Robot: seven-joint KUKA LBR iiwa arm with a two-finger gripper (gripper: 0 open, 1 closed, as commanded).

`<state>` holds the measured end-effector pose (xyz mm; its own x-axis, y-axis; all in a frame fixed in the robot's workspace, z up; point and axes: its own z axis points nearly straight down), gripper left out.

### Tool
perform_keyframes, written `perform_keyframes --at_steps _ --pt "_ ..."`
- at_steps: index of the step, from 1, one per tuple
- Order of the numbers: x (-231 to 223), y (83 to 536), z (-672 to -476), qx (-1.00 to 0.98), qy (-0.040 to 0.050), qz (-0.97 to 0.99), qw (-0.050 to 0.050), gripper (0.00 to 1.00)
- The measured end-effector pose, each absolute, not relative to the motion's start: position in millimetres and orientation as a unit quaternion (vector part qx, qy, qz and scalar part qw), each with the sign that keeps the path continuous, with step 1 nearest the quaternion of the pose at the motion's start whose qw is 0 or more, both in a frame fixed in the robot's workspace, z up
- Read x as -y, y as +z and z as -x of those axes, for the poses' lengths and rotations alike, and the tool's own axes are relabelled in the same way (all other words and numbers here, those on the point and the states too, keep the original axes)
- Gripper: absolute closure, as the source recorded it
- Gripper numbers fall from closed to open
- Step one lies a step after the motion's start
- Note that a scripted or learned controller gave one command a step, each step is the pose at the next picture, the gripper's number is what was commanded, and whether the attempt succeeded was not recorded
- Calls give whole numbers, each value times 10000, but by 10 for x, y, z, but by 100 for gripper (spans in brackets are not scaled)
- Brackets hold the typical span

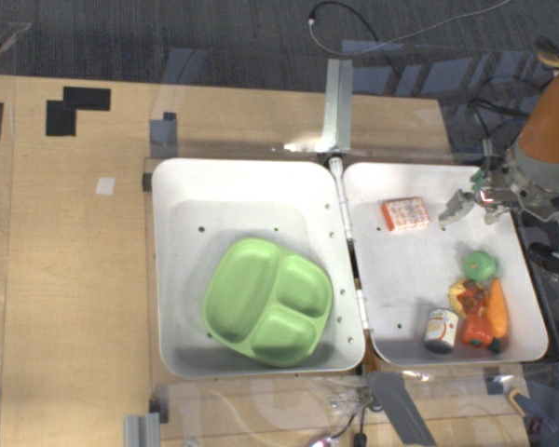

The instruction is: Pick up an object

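Observation:
In the right bin (391, 277) a small orange and white packet (405, 214) lies near the back. A green round fruit (480, 265), an orange carrot (497, 307), a red pepper (478, 332), a yellow and red item (464, 296) and a small can (440, 331) crowd the front right corner. My gripper (471, 212) hovers over the bin's back right, just right of the packet and above the green fruit. It is open, with nothing between its fingers.
The left bin (182, 250) holds a light green divided plate (268, 301), tilted toward the front. A metal post (339, 105) rises behind the seam between the bins. Cables (503, 110) hang near the arm at the right.

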<state>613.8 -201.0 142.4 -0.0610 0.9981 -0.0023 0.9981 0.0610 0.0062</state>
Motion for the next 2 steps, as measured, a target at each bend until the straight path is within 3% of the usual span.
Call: perform_keyframes --at_steps 1,2 --pt "2045 927 -5581 -6924 17 -7215 22 0" --pt "2039 1042 -5601 -6931 31 -7208 38 100"
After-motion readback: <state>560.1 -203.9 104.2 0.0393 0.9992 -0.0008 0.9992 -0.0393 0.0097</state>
